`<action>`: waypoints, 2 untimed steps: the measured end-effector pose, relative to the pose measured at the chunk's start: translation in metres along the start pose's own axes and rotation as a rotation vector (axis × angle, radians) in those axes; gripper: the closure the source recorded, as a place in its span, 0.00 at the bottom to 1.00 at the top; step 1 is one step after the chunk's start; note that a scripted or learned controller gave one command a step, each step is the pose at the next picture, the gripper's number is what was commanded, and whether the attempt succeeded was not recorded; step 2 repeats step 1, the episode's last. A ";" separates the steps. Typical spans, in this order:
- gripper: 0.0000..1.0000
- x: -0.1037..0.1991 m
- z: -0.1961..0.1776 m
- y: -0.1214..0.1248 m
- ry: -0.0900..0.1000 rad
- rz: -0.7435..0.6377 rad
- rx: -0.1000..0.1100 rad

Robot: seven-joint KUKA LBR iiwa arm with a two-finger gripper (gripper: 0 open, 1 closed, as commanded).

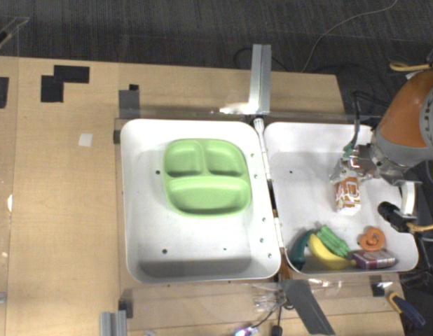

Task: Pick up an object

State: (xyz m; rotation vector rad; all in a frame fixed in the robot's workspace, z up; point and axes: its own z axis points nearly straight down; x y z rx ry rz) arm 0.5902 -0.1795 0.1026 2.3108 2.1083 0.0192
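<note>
Jaws [351,168] in R bin [300,159] just above snack packet [347,194]; can't tell if released or clenched.

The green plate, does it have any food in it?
Empty. All three sections of the green plate show bare green; it sits alone in the left bin.

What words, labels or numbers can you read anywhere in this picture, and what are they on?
No text can be read.
Small packet below the tool: orange and white print, too blurred to read.
Purple box in the right bin: label too small to read.
Green tray: no marking visible.
</note>
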 end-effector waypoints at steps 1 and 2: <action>1.00 0.052 -0.089 -0.003 0.000 0.083 0.013; 1.00 0.052 -0.089 -0.003 0.000 0.083 0.013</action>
